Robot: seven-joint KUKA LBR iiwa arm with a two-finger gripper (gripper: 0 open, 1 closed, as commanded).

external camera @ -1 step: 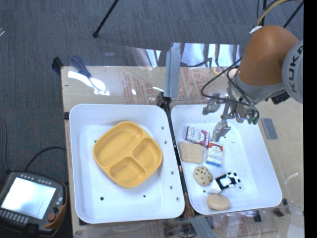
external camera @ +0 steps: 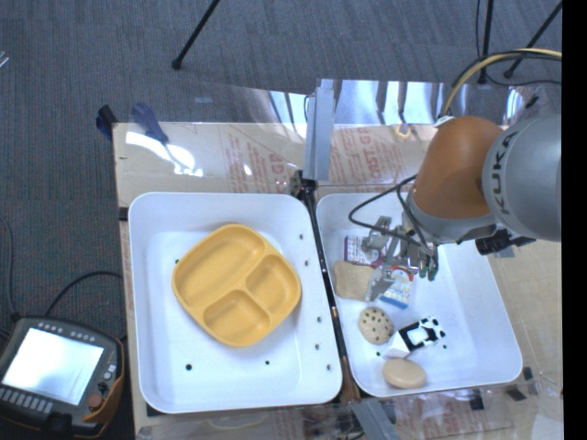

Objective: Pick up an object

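My gripper hangs low over the left half of the right bin, reaching in from the right. Directly beneath it lies a small blue and white carton, partly covered by the gripper. A pink and white packet lies just to its left, and a flat tan piece sits below that. Nearer the front are a chocolate-chip cookie, a black and white toy and a round tan biscuit. I see nothing lifted off the bin floor.
The left bin holds a yellow divided plate. A raised divider separates the two bins. The orange wrist band and grey arm fill the right bin's back right. A teach pendant lies off the bench at front left.
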